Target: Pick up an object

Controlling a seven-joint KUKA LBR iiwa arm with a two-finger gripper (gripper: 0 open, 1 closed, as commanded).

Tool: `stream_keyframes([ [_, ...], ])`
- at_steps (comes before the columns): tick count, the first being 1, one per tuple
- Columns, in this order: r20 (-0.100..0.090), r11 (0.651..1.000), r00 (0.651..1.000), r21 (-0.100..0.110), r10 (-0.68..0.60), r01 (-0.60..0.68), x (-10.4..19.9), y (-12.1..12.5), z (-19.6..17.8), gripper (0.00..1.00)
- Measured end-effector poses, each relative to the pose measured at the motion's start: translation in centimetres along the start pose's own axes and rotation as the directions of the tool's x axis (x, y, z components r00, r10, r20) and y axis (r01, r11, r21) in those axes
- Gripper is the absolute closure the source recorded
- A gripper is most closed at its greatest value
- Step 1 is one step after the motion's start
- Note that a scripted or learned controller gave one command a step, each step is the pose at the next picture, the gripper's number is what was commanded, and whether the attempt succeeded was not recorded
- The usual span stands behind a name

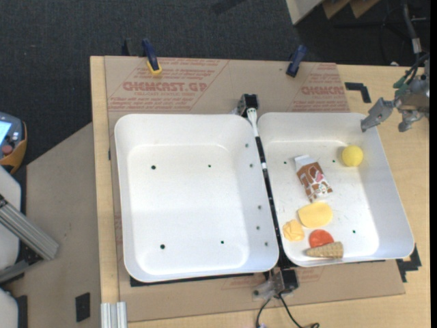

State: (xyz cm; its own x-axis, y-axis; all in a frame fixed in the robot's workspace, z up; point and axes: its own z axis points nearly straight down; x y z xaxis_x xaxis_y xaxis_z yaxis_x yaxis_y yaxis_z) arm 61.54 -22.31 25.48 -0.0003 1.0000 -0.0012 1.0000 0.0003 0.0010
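Round yellow ball (352,156), smooth white bin (386,203)

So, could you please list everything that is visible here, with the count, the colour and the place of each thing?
Bins: 2, white, side by side on the bench; left bin, right bin.
Ball: 1, yellow, right bin, far right part.
Packet: 1, brown and white, middle of right bin.
Toy foods: 4, yellow, orange, red and tan, clustered at near edge of right bin.
Clamps: 2, blue, far edge of board.
Board: 1, tan with red print, under bins.
Tool: 1, grey, above far right corner of right bin.
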Motion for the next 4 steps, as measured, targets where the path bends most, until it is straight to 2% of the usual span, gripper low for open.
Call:
stream_keyframes([
  [1, -0.006, 1.0, 1.0, 0.0, -0.003, 0.003, 0.3, -0.4, 16.0, 0.0],
  [2, 0.004, 1.0, 1.0, -0.002, -0.006, 0.006, 12.5, -4.7, 16.9, 0.0],
  [3, 0.002, 1.0, 1.0, 0.0, 0.007, -0.007, 4.3, -6.4, 17.0, 0.0],
  [4, -0.005, 1.0, 1.0, 0.003, 0.001, -0.001, 9.5, -13.9, 16.8, 0.0],
])
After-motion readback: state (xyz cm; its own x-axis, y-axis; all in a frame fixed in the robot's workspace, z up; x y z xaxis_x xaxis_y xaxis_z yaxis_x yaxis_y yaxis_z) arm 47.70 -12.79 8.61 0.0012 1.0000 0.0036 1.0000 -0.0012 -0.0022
